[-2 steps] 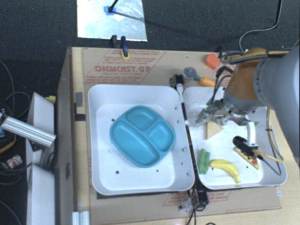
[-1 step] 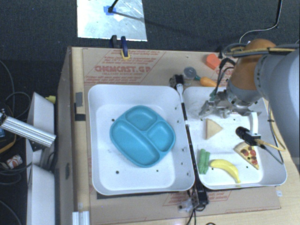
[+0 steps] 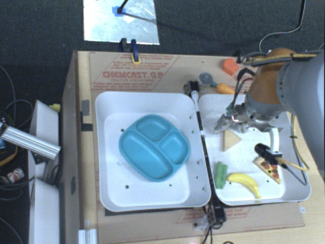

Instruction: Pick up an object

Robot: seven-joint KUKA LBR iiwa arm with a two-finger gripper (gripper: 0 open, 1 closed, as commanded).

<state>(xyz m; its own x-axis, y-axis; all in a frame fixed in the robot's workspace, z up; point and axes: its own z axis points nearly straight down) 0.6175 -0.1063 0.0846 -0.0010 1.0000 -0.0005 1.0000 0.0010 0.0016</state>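
In the right bin (image 3: 294,187), nearest the camera, a banana (image 3: 245,181) lies crosswise; farther back, a cheese wedge (image 3: 230,140) sits just below the gripper (image 3: 229,122), whose opening cannot be told; nothing is seen held.

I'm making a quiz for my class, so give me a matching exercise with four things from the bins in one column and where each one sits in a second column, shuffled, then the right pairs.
Things:
1. tray
2. banana
3. green piece
4. pizza slice

Places:
A. right bin, near corner by the divider
B. middle of the left bin
C. right bin, far right, under a black tool
D. right bin, near wall, right of the green piece

Pairs: 1-B, 2-D, 3-A, 4-C
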